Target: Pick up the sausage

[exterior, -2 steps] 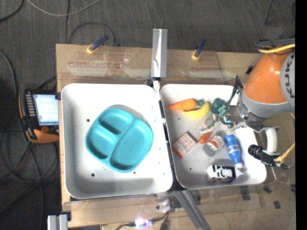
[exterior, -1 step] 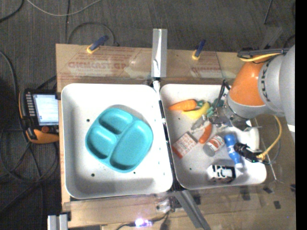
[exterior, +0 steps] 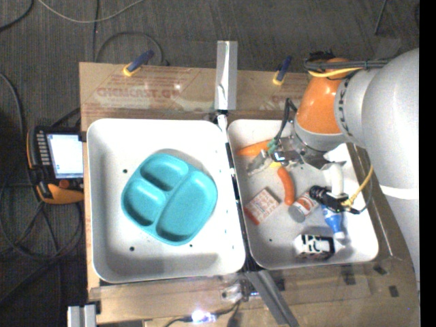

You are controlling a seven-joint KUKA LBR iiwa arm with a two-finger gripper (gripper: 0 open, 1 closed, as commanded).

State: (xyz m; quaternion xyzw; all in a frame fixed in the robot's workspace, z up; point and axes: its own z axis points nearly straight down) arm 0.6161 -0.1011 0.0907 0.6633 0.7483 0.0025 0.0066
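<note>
The sausage (exterior: 287,187), a short orange-red cylinder, lies in the right bin (exterior: 368,251) near its middle, pointing from upper left to lower right. My gripper (exterior: 275,157) hangs just above the sausage's upper end, below the orange-banded wrist (exterior: 320,107). From this angle the wrist body covers the gripper's tips. Nothing visibly sits in the gripper.
In the right bin, an orange carrot-like piece (exterior: 251,148) lies left of the gripper. A brown square snack (exterior: 262,205), a small bottle (exterior: 304,207), a blue item (exterior: 334,221) and a black-and-white item (exterior: 315,245) lie nearby. The left bin (exterior: 102,251) holds a turquoise divided plate (exterior: 170,197).
</note>
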